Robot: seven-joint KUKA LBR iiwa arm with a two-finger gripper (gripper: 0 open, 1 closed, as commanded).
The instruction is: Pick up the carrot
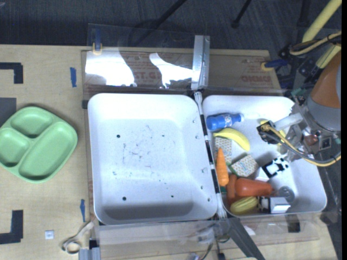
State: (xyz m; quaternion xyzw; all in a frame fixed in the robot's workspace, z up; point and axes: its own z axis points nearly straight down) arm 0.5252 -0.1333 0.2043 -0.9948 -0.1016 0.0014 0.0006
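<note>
**Reaching the carrot along the left wall of the right bin**

Nearest us, at the bottom of the view, the bench edge (49, 221) carries a loop of cord (73, 241), and just above it sits the front rim of the left bin (146, 145), which is bare inside apart from faint scuffs. The work lies in the right bin (309, 183). We see the carrot (222, 168) lying lengthwise against that bin's left wall, narrow end pointing away from us, its thick end touching a red-orange piece (251, 187). A banana (234, 137) lies just beyond its tip, a blue bottle (221, 121) beyond that, and a speckled block (244, 165) presses close on its right. A yellow piece (243, 204) sits at the front corner.

The end effector (282, 145) hangs over the right half of this bin, well apart from the carrot; cables and black-and-white parts clutter it, and we cannot tell how it is set.

We judge the step in hand to be the approach. To do it well, we would cross leftward above the clutter before descending, so nothing gets dragged. The grasp should straddle the carrot across its width, near its middle, where the wall and the speckled block leave the least room. One side risks striking the bin wall, so a slight offset toward the bin's centre seems wise. The green tray (37, 143) on the bench plays no part.
</note>
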